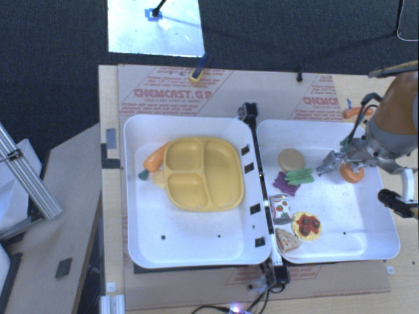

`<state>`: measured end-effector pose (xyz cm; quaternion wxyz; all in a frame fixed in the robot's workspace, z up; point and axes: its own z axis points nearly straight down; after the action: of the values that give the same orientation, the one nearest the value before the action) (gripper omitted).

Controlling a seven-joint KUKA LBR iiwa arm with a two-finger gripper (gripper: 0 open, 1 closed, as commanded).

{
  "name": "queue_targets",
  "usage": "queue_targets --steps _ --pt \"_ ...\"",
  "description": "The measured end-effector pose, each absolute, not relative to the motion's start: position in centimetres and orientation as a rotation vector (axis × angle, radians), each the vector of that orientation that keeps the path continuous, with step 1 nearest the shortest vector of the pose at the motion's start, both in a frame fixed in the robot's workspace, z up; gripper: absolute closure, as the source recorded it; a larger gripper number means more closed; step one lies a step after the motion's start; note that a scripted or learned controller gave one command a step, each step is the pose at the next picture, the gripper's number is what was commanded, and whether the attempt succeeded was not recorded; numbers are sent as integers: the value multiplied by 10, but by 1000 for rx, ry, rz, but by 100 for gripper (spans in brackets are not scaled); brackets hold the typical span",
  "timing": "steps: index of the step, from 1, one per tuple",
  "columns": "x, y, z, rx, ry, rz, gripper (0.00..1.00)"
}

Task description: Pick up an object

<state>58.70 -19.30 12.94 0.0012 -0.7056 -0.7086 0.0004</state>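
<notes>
The end effector (335,162) reaches in low over the right bin (376,244); whether it is released or clenched cannot be told. Just beside it, on the bin floor under the wrist, sits a small orange object (353,173), rounded, perhaps a toy fruit. Nearer the divider lie a tan disc (291,159), a green leafy piece (300,174) and a purple piece (283,183).

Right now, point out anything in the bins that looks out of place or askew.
The toy carrot in the left bin lies wedged against the yellow divided tray, partly tucked under its edge. The tray itself sits slightly askew to the bin walls. Nothing looks spilled or damaged.
</notes>
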Motion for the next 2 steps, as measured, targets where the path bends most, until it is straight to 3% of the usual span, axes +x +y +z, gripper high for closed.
queue_targets --steps 1,2 --pt "588 -193 96 -2223 -2225 -3 0" --pt "589 -193 106 -2223 -2227 -5 100"
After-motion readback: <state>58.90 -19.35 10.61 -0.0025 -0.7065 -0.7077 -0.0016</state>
